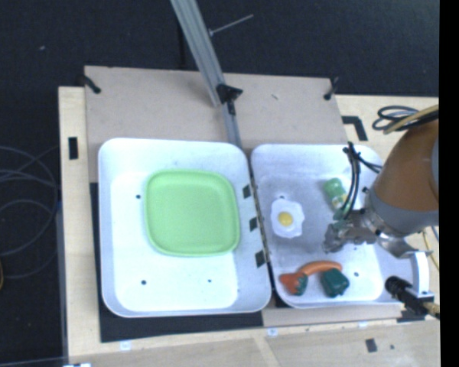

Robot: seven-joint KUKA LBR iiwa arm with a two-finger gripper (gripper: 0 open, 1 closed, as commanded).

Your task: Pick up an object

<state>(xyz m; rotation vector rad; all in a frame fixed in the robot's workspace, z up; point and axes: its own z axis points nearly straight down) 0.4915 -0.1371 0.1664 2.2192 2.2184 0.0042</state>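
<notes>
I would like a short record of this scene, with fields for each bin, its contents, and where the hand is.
left bin: holds a green plate
right bin: holds a fried egg toy, a green object, an orange carrot-like toy, a red item, a dark green block
hand: low over the right bin, between the egg toy and the bin's right wall
held object: none visible

The left bin holds a green plate. In the right bin lie a fried egg, a carrot and a dark green object; the gripper hangs low there.
</notes>
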